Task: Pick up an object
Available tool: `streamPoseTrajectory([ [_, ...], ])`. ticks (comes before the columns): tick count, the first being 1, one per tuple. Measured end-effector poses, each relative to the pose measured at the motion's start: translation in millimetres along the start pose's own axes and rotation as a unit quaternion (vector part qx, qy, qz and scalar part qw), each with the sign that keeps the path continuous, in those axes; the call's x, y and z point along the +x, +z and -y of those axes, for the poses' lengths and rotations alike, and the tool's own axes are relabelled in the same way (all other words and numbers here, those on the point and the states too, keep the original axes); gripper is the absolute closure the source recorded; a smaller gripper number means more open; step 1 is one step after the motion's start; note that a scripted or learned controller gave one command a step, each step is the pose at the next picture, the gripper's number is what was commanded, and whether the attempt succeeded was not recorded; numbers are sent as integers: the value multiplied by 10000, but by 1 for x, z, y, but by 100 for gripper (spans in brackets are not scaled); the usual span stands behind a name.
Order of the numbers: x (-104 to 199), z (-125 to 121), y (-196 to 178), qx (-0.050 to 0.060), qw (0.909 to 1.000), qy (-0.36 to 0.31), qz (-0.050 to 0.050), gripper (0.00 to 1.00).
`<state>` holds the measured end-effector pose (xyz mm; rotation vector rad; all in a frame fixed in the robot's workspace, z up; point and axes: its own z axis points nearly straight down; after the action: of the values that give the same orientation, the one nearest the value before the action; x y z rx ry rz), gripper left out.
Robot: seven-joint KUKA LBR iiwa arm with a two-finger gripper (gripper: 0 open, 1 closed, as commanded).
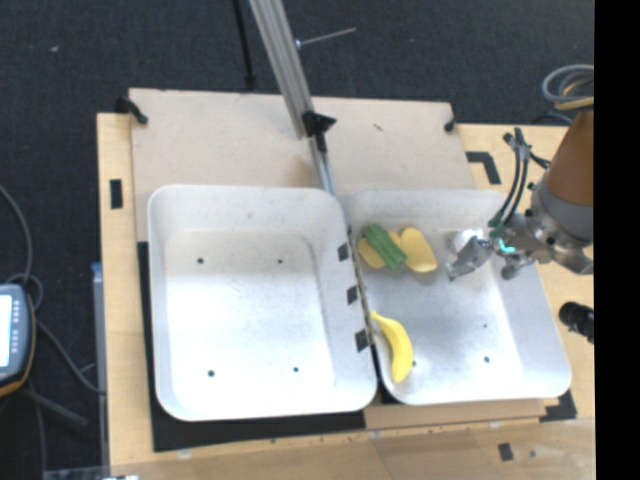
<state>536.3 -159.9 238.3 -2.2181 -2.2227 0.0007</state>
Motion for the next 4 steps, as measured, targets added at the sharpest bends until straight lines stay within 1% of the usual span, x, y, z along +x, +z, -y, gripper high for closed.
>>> streamPoseTrajectory([
  [1,0,-1,-2,-20,10000,4,5,0],
  [2,-5,-9,55,10,10000,19,11,0],
  [3,-8,-1,100,11,10000,17,10,0],
  [4,-9,-1,139,5,10000,22,12,0],
])
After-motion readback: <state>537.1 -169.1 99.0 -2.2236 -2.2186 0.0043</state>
